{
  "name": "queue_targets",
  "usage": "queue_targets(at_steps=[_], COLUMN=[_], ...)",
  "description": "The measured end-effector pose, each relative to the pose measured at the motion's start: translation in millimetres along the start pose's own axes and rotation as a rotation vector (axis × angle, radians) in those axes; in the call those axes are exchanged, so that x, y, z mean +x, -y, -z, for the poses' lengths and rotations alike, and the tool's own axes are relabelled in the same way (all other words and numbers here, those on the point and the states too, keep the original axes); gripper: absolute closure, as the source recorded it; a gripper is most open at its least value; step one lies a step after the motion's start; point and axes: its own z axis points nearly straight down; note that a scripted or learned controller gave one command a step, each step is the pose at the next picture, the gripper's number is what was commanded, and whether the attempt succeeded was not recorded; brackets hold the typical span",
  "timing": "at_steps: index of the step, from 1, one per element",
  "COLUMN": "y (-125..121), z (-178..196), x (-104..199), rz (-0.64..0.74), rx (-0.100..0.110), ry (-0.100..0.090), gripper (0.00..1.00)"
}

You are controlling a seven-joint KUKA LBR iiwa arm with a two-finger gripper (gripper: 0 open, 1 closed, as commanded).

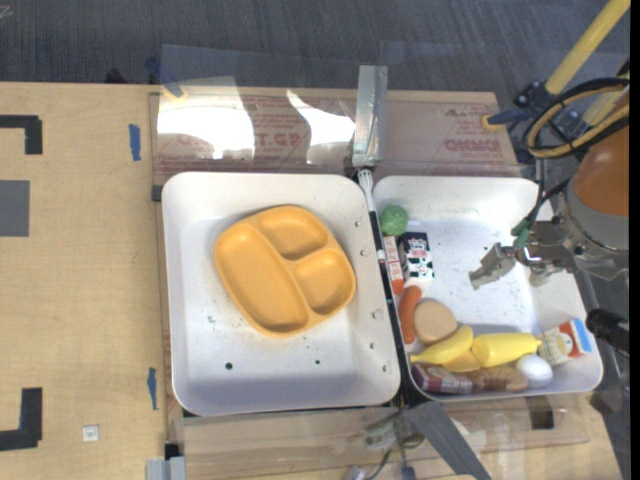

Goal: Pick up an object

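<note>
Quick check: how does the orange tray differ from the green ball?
The orange tray lies in the left bin; the green ball sits in the right bin. The tray is far larger, flat and split into compartments; the ball is small and round. The tray lies alone; the ball sits near other items.

The wooden bench (pixel 70 298) is carrying two white bins, left (pixel 190 368) and right (pixel 470 193), sitting side by side and touching.

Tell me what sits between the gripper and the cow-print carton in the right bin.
Nothing: the camera view shows bare white bin floor between the gripper and the cow-print carton. The other items lie lower, along the bin's near side.
</note>
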Motion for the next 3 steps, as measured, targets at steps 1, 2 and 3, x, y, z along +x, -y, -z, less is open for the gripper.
queue_targets(at_steps=[1, 2, 3], y=[7, -72, -31], z=[-16, -54, -138], x=[14, 29, 15], rz=[0.042, -0.419, -0.138], rx=[-0.001, -0.002, 0.001], ry=[0.000, 0.001, 0.000], gripper=[0.00, 0.00, 0.00])
